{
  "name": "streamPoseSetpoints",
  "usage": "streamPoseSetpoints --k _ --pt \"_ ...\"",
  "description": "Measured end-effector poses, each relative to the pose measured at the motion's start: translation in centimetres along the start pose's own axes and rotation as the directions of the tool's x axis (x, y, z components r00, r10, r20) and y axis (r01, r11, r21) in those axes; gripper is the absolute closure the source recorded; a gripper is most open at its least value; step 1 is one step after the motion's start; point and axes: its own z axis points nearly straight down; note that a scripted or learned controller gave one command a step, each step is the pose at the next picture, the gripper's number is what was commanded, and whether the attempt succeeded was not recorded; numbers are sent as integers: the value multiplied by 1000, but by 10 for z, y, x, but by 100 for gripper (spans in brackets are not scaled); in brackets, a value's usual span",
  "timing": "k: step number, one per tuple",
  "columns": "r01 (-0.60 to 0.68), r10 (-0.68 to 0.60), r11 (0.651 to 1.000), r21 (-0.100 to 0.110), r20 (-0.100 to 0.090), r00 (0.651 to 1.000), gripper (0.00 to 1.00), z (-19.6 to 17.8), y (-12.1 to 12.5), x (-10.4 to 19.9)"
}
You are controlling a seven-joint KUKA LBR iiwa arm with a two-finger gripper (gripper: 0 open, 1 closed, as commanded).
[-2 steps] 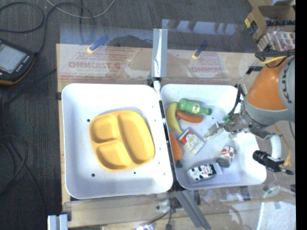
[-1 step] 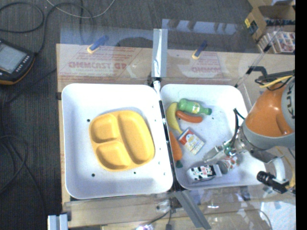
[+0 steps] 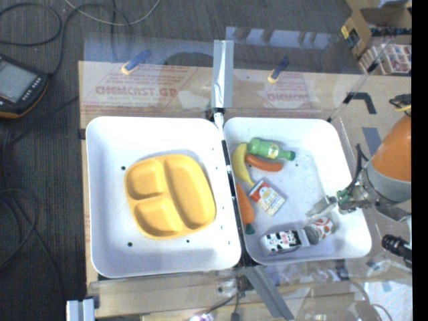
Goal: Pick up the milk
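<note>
Hovering over the right bin [image 3: 348,146], the pincer [image 3: 329,204] sits near that bin's right wall; whether its fingers are spread or pressed together I cannot tell. The milk [image 3: 286,240] lies on its side just below-left of it, seemingly untouched.

The milk [image 3: 289,240] lies hemmed by the bin wall [image 3: 314,256] and a can [image 3: 321,227], open above.
</note>
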Motion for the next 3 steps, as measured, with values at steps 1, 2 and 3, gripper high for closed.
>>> streamPoseSetpoints --k 1,2,3 --pt "68 -68 998 -11 13 998 0 33 9 33" --pt "22 -22 1000 1 1 1000 0 -1 0 -1" --pt "-231 231 973 1 2 973 0 -51 24 -5"
